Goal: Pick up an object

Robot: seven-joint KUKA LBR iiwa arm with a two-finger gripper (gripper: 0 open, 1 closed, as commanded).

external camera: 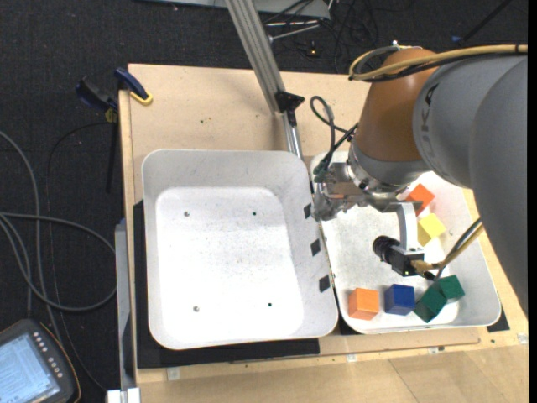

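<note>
The right bin [352,250] holds several blocks. Along its front wall sit an orange block [363,302], a blue block [401,299] and a green block [440,296]. A yellow block [430,227] and another orange block [419,197] lie further back at the right, partly under the arm. My gripper [329,198] hangs low over the right bin's back left part, near the wall shared with the left bin. It is well apart from the blocks. The wrist's bulk hides what lies under it.
The left white bin [168,183] stands beside the right one. A slanted metal pole [260,57] runs from the top down to the gap between the bins. A blue and yellow clamp [126,86] grips the bench's back left corner.
</note>
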